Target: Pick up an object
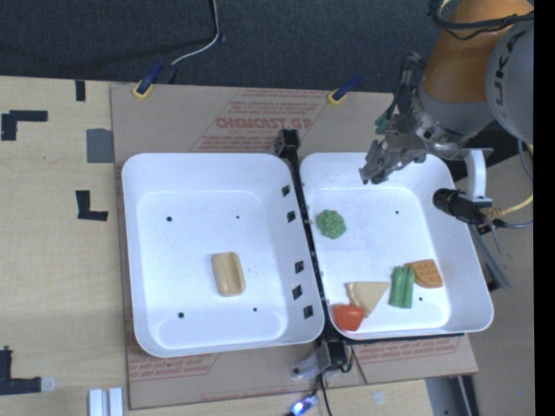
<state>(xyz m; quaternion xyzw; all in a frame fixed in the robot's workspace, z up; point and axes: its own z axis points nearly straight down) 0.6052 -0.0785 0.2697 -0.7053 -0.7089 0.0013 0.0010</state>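
Two white bins sat side by side on a cardboard sheet (260, 124). The left bin (143, 198) held one item: a tan bread roll (228, 273), lying near the middle, a little toward the near side.

The right bin (451, 258) held five items. One green broccoli floret (330, 224) lay alone near the bin's left wall, apart from the others. The other four clustered along the near side: one red tomato piece (348, 317) at the near-left corner, one pale cheese wedge (368, 295) touching it just behind, one upright green piece (401, 286) to the right of the wedge, and one orange waffle-like piece (427, 273) just beside the green one.

One arm (473, 42), grey with an orange band, reached in from the right. Its gripper (375, 172) hung over the far part of the right bin, pointing down and to the left. Nothing was between its fingers; open or closed could not be told from this angle. The broccoli was the nearest item to it, with bare bin floor between the two.

Black clips (299, 267) ran along the seam between the bins. One white cable (208, 24) trailed across the dark floor behind, and two blue-and-yellow clamps (149, 78) held the cardboard's far edge.
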